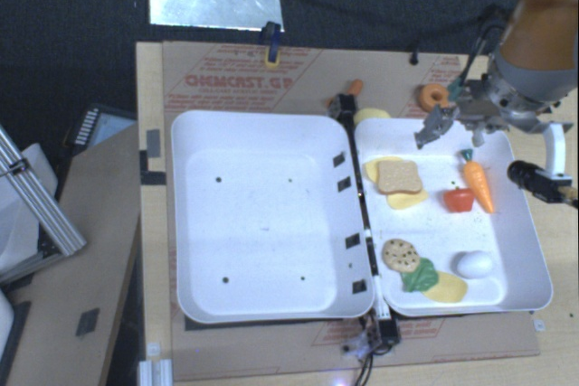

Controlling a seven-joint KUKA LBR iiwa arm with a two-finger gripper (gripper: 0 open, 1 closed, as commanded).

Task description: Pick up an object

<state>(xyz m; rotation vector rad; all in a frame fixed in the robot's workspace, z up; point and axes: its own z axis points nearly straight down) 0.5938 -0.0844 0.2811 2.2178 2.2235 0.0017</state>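
In the right bin (520,235) lie the things to be picked. A slice of toast (398,175) rests on a yellow piece (407,197) near the bin's upper left, close to the divider. An orange carrot (478,183) with a green top lies slanted at the upper right, and a small red piece (459,200) sits just beside its lower left, touching or nearly so. Lower down, a round speckled cookie (398,254) lies near the divider, with a green leafy piece (419,276) just below and right of it, overlapping a flat yellow piece (447,288). A white egg (473,264) sits just right of the green piece, near the bin's lower right corner. The gripper (457,127) hangs over the bin's upper edge, above the carrot; its 2 grey fingers stand spread apart with nothing between them, 1 finger (433,127) pointing down-left over the white floor. The grey arm (543,23) with its orange band comes in from the upper right. Outside the bin, on the brown board (235,79), a doughnut (431,96) lies just beyond the back rim beside the gripper, and a pale yellow piece (371,115) rests at the rim near the divider. The left bin (194,194) sits alongside, touching the right one along the black-clipped seam.
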